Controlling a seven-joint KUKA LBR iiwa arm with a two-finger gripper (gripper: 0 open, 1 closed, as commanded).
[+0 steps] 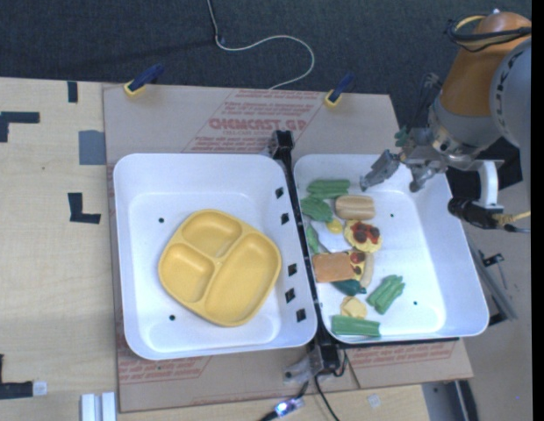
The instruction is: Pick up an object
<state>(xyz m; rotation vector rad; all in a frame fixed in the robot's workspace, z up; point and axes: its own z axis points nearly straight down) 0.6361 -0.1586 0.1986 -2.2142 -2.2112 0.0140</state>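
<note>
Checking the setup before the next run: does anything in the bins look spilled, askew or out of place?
Nothing stands out. The yellow plate lies flat in the left bin, and the toy food sits loosely piled inside the right bin, none over the rim.

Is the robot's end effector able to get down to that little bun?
Probably yes. The end effector hangs open above the right bin, just beside the bun, and nothing lies on top of the bun.

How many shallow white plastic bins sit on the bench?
2. One shallow white plastic bin on the left holds a yellow divided plate; the other on the right holds toy food pieces.
</note>
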